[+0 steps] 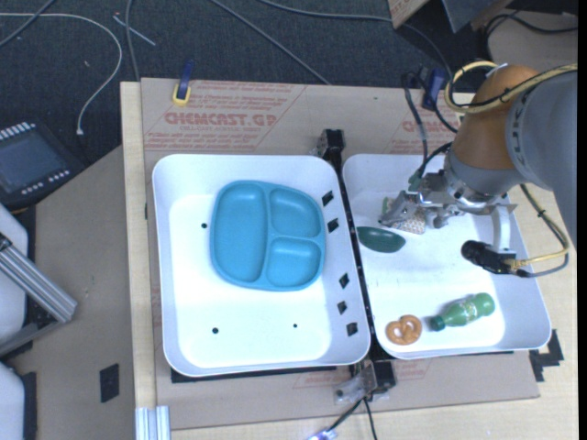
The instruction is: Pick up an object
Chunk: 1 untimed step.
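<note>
In the right bin (523, 324) lie a dark green rounded piece (381, 239) near the left wall, an orange pretzel-shaped ring (404, 329) at the front, and a green bottle-shaped toy (464, 311) beside it. My gripper (404, 213) hangs over the bin's back left part, just above and right of the dark green piece. A small speckled, pale thing shows at its tip, but I cannot make out how the tip stands around it. The orange band (491, 126) of the arm rises behind.
The left bin (183, 246) holds a blue three-compartment plate (268, 236). A black cable end (486, 256) and yellow wire hang over the right bin's right side. Black clips line the divider between the bins. Loose cables lie on the floor beyond the bench.
</note>
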### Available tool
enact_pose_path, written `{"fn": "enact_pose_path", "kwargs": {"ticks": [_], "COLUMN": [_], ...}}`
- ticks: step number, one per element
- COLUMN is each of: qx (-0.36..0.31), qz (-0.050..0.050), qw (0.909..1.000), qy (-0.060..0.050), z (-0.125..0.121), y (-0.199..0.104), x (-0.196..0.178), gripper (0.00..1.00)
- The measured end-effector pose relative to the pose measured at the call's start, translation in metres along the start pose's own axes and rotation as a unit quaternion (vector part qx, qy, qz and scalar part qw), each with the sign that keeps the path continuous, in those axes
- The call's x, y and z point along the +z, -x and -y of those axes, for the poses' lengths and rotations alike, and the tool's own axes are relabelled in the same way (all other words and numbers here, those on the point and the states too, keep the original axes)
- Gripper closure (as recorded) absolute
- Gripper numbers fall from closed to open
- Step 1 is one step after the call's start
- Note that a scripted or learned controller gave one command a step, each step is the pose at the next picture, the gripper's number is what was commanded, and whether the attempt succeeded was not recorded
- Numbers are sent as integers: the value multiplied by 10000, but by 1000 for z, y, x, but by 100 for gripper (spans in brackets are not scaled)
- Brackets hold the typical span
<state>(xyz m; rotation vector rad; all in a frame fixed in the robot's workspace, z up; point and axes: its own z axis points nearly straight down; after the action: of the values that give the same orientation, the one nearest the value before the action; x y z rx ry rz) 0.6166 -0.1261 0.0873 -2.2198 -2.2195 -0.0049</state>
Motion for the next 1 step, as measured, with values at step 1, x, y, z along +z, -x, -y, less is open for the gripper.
{"fn": "enact_pose_path", "kwargs": {"ticks": [1], "qx": [-5], "qz": [28], "qw": [10000], "qy": [77], "z": [-4], "y": [1], "x": [-17], "gripper": [100]}}
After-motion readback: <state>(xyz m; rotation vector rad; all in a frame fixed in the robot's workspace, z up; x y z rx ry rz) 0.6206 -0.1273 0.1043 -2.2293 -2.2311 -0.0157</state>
